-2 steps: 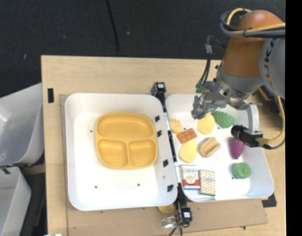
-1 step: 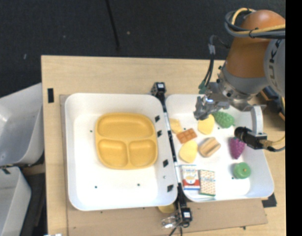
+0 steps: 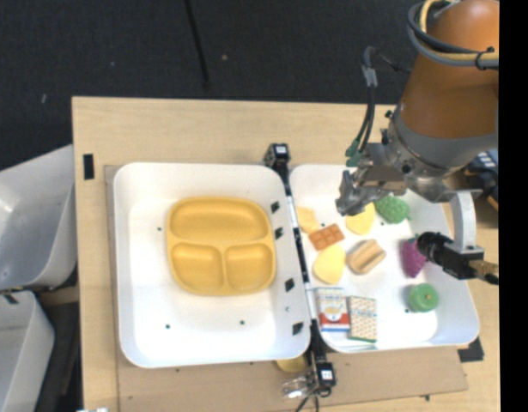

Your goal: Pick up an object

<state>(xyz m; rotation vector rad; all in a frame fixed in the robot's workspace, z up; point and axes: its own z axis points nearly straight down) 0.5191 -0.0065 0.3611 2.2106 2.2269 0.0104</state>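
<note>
My gripper [image 3: 360,197] hangs over the upper part of the right bin [image 3: 457,320], just above a yellow piece [image 3: 361,222] and beside a green bumpy ball [image 3: 391,209]. Below it lie a bread roll [image 3: 366,257], a waffle-like orange cracker [image 3: 326,236], two more yellow pieces [image 3: 307,220] [image 3: 329,267], a purple grape bunch [image 3: 412,257], and a green round piece [image 3: 423,297]. Two small cartons [image 3: 332,309] [image 3: 362,318] rest at the bin's front.
The left bin [image 3: 143,316] holds a yellow divided plate [image 3: 221,244]. A black clip divider [image 3: 289,230] runs between the bins. A black and white fixture [image 3: 452,251] stands over the right bin's right side. The arm's bulk [image 3: 448,84] looms above the right bin.
</note>
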